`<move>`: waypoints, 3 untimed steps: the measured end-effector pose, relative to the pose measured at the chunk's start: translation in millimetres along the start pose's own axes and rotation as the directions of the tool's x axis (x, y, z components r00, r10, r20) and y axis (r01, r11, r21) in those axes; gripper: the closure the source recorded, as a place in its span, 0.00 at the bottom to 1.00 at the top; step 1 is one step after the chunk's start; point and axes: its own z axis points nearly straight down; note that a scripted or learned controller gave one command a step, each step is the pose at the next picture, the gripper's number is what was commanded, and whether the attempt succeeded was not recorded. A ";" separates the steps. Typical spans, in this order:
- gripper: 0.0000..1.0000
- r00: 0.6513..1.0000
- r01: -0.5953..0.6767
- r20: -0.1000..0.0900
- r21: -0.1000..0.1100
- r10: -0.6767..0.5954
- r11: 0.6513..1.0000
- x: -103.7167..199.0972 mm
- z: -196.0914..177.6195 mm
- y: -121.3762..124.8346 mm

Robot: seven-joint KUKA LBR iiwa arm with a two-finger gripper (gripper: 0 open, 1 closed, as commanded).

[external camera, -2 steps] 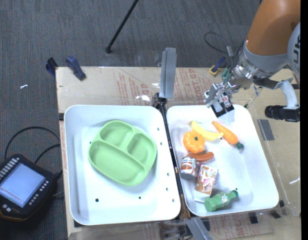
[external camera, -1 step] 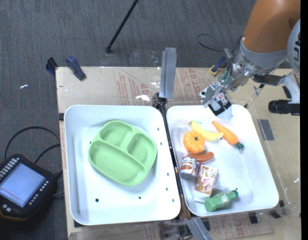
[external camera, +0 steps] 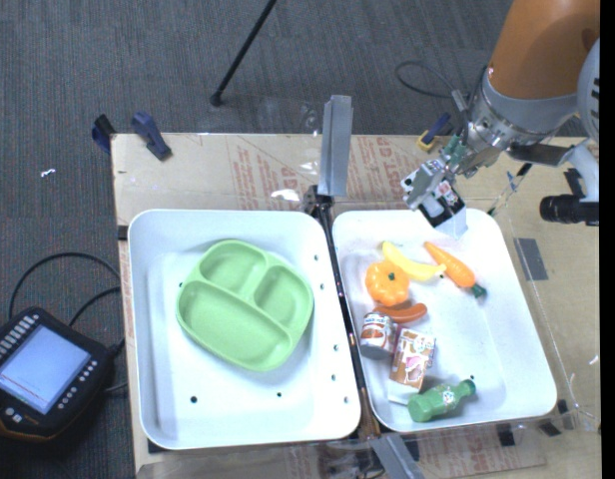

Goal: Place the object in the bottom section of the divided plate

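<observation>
Grey carpet (external camera: 78,58), cardboard bench (external camera: 238,163), green plate (external camera: 228,317)

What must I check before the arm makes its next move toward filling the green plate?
1. Bottom section of the green plate bare: ok.
2. Object held in the hand: not ok, none seen.
3. Hand over the right bin: ok, at its far edge.
4. Banana and carrot lie uncovered near the hand: ok.
5. Room around pumpkin: not ok, sausage lies against it.
6. Which object is meant: cannot tell.
</observation>
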 end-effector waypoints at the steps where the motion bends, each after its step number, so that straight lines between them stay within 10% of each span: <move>1: 1.00 0.981 0.196 0.002 0.000 -0.196 0.981 -7.4 -90.9 -3.8; 3: 1.00 0.979 0.206 0.001 0.001 -0.206 0.979 -89.1 -109.5 -47.4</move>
